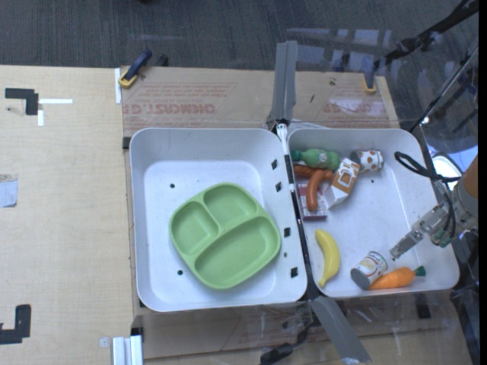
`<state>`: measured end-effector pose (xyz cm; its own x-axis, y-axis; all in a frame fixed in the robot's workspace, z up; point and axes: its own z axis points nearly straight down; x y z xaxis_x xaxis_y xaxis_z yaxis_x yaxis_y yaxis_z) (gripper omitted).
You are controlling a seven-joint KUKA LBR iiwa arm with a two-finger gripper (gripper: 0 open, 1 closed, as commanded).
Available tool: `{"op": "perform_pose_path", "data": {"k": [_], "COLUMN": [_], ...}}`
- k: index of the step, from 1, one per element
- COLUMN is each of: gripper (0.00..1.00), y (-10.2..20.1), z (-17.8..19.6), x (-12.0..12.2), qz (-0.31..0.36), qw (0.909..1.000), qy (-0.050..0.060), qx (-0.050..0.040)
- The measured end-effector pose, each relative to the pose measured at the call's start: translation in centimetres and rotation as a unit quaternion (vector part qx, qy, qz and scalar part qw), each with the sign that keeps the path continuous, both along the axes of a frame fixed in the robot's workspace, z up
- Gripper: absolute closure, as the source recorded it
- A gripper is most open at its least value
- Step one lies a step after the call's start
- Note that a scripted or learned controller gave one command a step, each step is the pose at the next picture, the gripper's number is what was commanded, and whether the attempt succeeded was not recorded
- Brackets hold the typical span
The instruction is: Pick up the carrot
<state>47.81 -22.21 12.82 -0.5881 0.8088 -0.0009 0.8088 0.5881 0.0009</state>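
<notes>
The carrot (pixel 396 278), orange with a small green top pointing right, lies flat in the near right corner of the right bin (pixel 396 204). Its left end touches a small tin can (pixel 368 268) lying on its side. My gripper (pixel 409 242) reaches in from the right edge, tilted down and to the left, and its tip hangs just above and beyond the carrot, close to the can. Nothing shows in the gripper.
A yellow banana (pixel 329 255) lies left of the can. At the back of the right bin are a green bottle (pixel 318 157), a red sausage (pixel 312 187), an orange-and-white carton (pixel 345 178) and a small cup (pixel 370 160). The left bin (pixel 152 204) holds a green divided plate (pixel 224 236).
</notes>
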Motion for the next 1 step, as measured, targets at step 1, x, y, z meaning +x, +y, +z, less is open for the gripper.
{"op": "perform_pose_path", "data": {"k": [1], "gripper": [0.00], "y": [0.07], "z": [-3.64], "x": [-0.01], "qz": [0.084], "qw": [0.9964], "qy": [0.000], "qx": [0.0004]}}
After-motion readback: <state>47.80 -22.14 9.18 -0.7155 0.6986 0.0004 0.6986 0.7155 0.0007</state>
